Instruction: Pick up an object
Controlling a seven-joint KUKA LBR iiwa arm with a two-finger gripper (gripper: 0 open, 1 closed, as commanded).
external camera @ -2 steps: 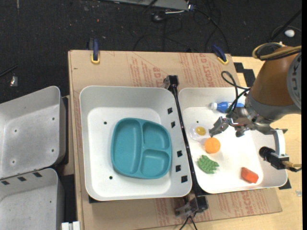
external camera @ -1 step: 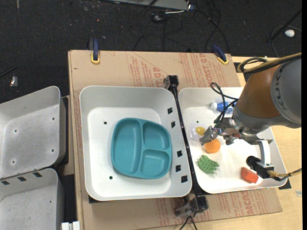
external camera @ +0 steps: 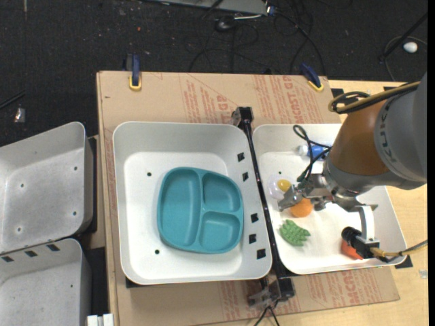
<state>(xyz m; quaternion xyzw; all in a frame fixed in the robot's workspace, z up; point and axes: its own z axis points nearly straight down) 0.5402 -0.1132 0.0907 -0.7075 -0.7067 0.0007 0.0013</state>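
Observation:
My gripper (external camera: 300, 197) is low in the right bin (external camera: 389, 202), at its left side, with the grey arm and its orange band rising to the right. An orange ball (external camera: 302, 209) lies right under the gripper and touches its lower edge. Just below it, a green leafy toy (external camera: 295, 232) rests on the bin floor. To the upper left of the gripper, near the bin wall, sits a small clear and yellow object (external camera: 281, 185). A blue object (external camera: 314, 151) pokes out from behind the arm at the far side of the bin.
The left bin (external camera: 136, 182) holds a teal divided plate (external camera: 200, 210). A black divider (external camera: 255, 182) runs between the two bins. Both bins stand on a cardboard sheet (external camera: 204, 94), and spare white bin lids (external camera: 41, 182) lie at the far left.

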